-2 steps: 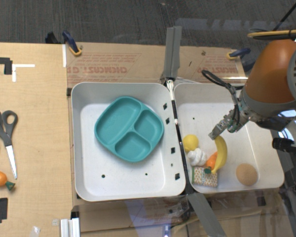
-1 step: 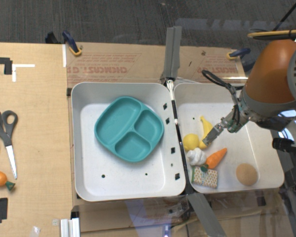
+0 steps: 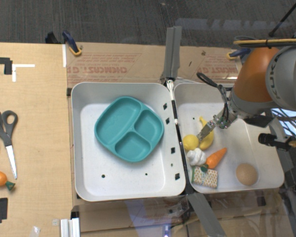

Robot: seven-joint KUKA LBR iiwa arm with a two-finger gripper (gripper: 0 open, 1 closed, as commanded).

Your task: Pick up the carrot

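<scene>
Your claw [image 3: 206, 131], fingers' state unclear, hovers above the yellow banana [image 3: 205, 138]; small orange carrot [image 3: 216, 157] lies at its five o'clock.

arm: thick grey rounded metal casing [image 3: 286, 78] | band: glossy orange bulge above wrist [image 3: 254, 75] | cable: thin black loop [image 3: 209, 80] | gripper: slim, metallic [image 3: 207, 130]

Orange carrot [image 3: 216, 157], teal plate [image 3: 129, 129], yellow lemon [image 3: 190, 142], tan egg [image 3: 246, 174], white bins [image 3: 79, 147]
</scene>
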